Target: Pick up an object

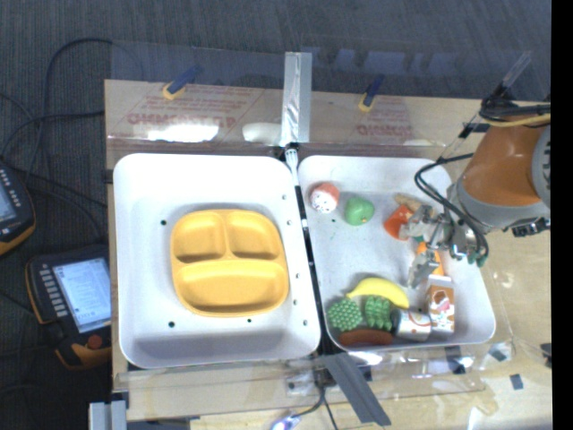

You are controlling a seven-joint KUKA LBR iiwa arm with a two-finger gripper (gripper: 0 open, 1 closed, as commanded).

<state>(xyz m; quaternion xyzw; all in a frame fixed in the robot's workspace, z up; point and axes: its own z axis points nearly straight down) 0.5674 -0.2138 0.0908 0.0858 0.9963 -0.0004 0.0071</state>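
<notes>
Right bin [358, 240], my reading: claw [430, 240] low among clutter at the right wall — whether it is spread or closed, or grips anything, I cannot tell. Nearest thing: small orange piece [398, 222], just beside it; likely light, hard, slick plastic — best pinched across its middle. Green ball [359, 210] and banana [378, 290] sit freer, with open floor between them.

Two white bins [134, 267]. Yellow sectioned tray [229, 261] in left bin. In right bin: red-and-white ball [323, 198], green fruit [359, 210], orange piece [399, 221], yellow banana [379, 290], green broccoli [345, 313], dark red-brown item [364, 337] at front edge. Orange band [503, 161] on grey arm.
</notes>
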